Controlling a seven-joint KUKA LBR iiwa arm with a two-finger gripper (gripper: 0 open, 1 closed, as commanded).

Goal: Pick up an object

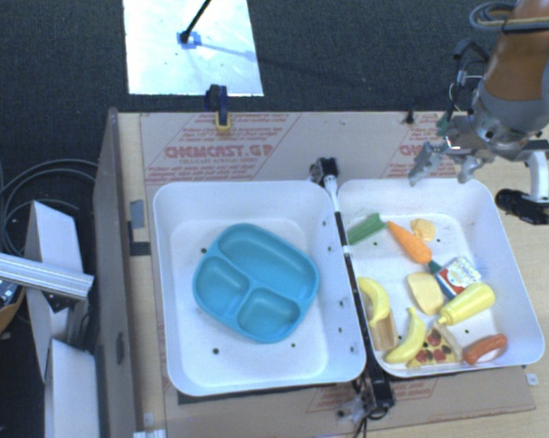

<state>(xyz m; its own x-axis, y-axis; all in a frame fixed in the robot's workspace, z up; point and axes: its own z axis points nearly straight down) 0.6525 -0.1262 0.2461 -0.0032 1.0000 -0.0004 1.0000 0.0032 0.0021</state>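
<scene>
- Gripper (443, 165) up at the top right, hanging above the far rim of the right bin (512, 239), over the cardboard edge.
- Two fingers (420, 168) pointing down, spread apart, nothing between them.
- Grey arm (513, 76) with its orange band reaching in from the right behind it.
- Right bin packed with play food, all of it well below the gripper and untouched.
- Green piece (365, 228) near the bin's left wall, tilted, close to the divider (341, 247).
- Orange carrot (409, 241) just beside it, lying at a slant, with a small yellow chunk (424, 228) to its right.
- Small printed packet (456, 275) near the middle, touching a pale yellow slice (425, 291).
- Yellow bottle-like piece (466, 303) lying across the right half, just under the packet.
- Banana (405, 339) curved along the near side, next to a yellow and tan piece (376, 307) by the left wall.
- Pizza slice (436, 344) at the near edge, partly under the banana; red sausage (483, 348) in the near right corner.
- Left bin (179, 227) holding a blue divided plate (255, 282), three compartments, sitting flat at its centre.
- Bins touching side by side along the black divider, clamp (328, 170) at its far end.
</scene>
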